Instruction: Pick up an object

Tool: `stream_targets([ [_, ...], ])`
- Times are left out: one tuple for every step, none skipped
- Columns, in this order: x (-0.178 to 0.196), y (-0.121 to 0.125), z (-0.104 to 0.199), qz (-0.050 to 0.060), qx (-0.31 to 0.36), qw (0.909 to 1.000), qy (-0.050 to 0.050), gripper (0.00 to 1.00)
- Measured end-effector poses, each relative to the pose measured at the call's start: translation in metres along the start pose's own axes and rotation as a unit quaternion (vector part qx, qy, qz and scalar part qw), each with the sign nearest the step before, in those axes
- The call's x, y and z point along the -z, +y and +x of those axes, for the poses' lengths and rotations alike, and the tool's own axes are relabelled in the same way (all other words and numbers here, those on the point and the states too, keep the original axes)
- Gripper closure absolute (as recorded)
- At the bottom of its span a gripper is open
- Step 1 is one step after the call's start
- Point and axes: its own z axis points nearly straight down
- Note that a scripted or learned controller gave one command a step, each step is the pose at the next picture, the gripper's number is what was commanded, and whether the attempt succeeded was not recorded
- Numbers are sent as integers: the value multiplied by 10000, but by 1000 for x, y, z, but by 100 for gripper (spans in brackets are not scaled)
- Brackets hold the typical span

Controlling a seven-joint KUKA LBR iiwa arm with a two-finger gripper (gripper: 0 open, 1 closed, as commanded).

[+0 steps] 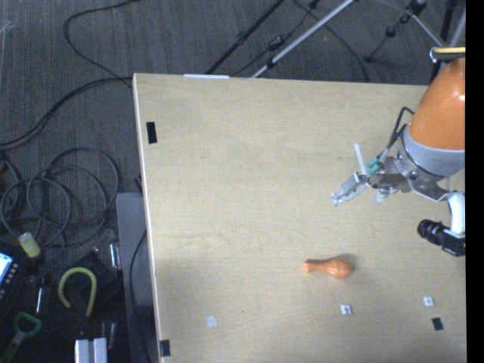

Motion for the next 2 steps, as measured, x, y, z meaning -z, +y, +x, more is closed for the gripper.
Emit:
stream_targets([
  [-58,71,-27,6,-174,9998,-10,0],
  [-142,138,-47,-3,600,9982,-10,0],
])
